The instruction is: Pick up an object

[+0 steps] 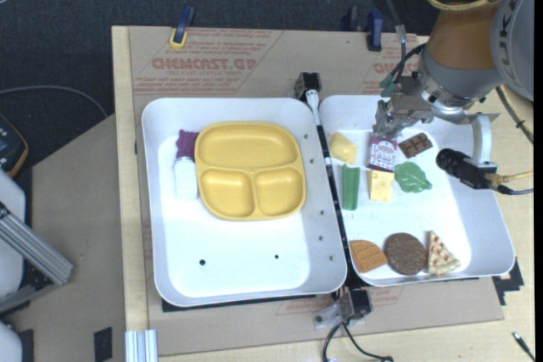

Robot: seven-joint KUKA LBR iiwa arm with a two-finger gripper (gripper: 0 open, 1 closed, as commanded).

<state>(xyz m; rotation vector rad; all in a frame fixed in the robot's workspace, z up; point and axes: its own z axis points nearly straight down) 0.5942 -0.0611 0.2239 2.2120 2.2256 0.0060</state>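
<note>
The grey arm (475, 55) wears a rounded orange band, looped with cables, above a dark metal claw (389, 125).

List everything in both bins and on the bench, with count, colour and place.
divided tray: 1, yellow, left bin, upper middle
bottle: 1, white with purple cap, left bin, beside the tray's left edge
pale chunk: 1, yellowish, right bin, upper left
green stick: 1, green, right bin, left side
packet: 1, pink and white, right bin, under the gripper
cheese block: 1, yellow, right bin, middle
chocolate piece: 1, brown, right bin, upper middle
leaf: 1, green, right bin, middle
cookie: 1, tan, right bin, bottom
patty: 1, dark brown, right bin, bottom
pizza slice: 1, right bin, bottom right
clamps: 2, bench's far edge
gripper: 1, dark, over the packet
</note>
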